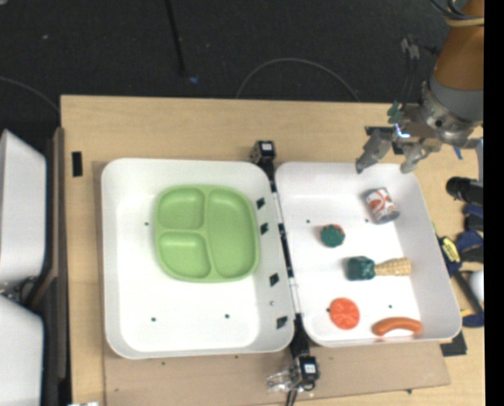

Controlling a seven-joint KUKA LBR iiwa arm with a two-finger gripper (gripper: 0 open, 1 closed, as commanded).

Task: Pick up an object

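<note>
gripper (390, 156) fingers spread, nothing held, above right bin (315, 193) far rim | can (380, 204) just below it | bin floor leftward bare

Robotics lab is indicated: plywood table (193, 125) with two white bins (125, 252), cables (294, 70) laid over dark floor.

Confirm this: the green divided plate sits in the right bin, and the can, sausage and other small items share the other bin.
Wrong bin. The camera view shows the green divided plate in the left bin; the can, sausage and other small items lie in the right bin.
</note>
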